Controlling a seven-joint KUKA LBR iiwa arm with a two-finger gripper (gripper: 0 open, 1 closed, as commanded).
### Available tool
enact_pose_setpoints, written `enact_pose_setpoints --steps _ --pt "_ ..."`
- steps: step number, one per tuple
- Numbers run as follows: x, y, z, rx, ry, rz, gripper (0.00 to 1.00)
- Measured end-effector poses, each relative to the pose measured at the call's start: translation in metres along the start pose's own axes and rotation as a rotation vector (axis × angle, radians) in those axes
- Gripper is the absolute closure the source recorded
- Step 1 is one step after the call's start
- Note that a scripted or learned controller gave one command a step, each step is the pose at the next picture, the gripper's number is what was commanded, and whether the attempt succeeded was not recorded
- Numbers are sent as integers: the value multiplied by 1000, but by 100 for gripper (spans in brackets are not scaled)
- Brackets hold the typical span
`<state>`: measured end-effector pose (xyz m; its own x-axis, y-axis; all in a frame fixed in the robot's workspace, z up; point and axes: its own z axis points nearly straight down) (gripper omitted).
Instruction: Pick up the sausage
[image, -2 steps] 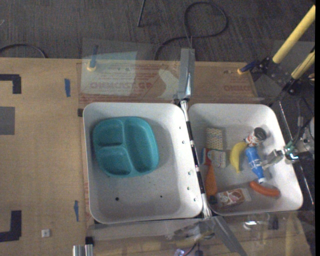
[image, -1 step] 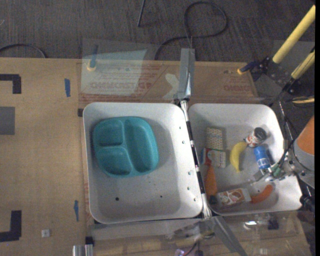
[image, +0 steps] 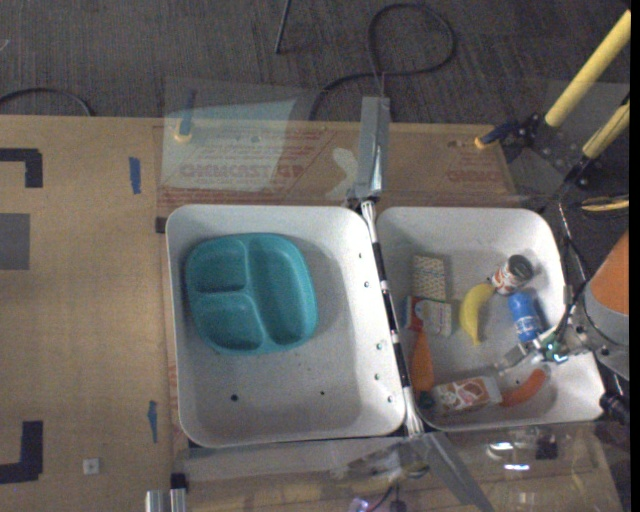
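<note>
The right bin (image: 560, 235) holds the sausage (image: 524, 389) at its near right corner, beside a carton (image: 467, 394), banana (image: 474, 310) and bottle (image: 524, 318); the left bin (image: 340, 400) holds a teal tray (image: 250, 291). The gripper (image: 535, 355) hovers just above the sausage; I cannot tell its state.

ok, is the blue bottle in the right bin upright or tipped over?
Tipped. The blue plastic bottle lies on its side on the floor of the right white bin, its length showing, beside the yellow banana.
</note>
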<state>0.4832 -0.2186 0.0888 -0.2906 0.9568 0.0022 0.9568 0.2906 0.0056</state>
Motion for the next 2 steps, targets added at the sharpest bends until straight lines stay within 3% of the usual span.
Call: enact_pose_setpoints --steps 2 --pt "-2 -1 0 0 -3 -82 0"
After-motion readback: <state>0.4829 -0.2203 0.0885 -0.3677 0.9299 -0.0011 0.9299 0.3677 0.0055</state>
